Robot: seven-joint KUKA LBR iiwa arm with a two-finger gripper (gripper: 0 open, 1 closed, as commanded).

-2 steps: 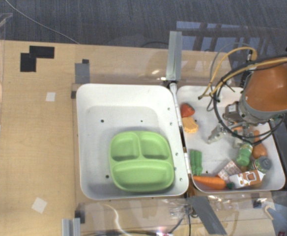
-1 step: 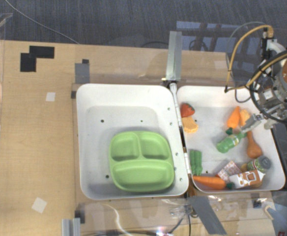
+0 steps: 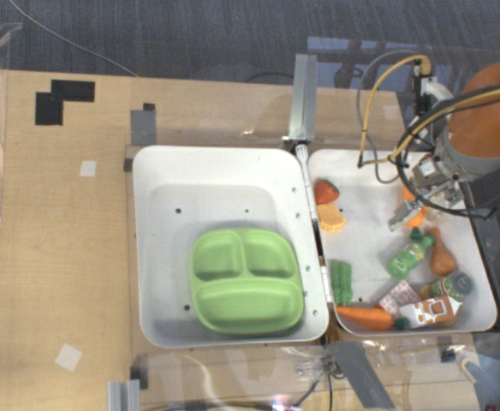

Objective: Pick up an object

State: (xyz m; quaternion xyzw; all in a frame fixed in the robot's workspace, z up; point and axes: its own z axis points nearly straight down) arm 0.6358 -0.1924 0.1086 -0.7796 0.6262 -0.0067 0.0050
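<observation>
Green bottle (image 3: 408,256): laid tilted in the right bin (image 3: 366,197), just below the gripper (image 3: 410,211).
Gripper: seen low over the bin's right part; whether its jaws are spread or pressed together cannot be told.
Neighbours: an orange piece (image 3: 441,257) is placed beside the bottle, a carrot (image 3: 366,318) and a carton (image 3: 431,312) along the near wall.
Left bin (image 3: 164,187): a green divided plate (image 3: 247,279) is held.

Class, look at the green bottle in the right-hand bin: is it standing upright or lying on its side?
Lying on its side: the green bottle shows its full length flat on the bin floor, slanted.
</observation>
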